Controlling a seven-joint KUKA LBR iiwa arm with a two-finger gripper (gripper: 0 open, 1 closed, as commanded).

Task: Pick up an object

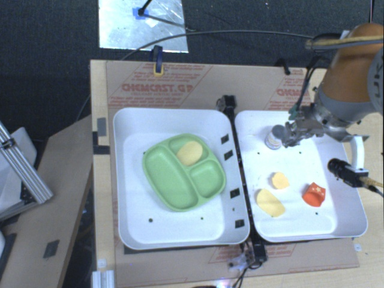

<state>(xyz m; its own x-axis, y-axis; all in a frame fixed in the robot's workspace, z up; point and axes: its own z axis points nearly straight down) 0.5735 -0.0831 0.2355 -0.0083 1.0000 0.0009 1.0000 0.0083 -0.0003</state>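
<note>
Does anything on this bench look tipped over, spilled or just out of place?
Nothing looks spilled or broken. The green divided tray sits askew in the left bin, with one yellow piece in a compartment. Two more yellow pieces and a red one lie loose in the right bin.

Bench (180, 80) under printed cardboard, two white bins, left (129, 179), right (342, 218)

The arm (354, 71) runs off the right edge, and the gripper (282, 137) is too small and blurred to read against the right bin (300, 227).
</note>
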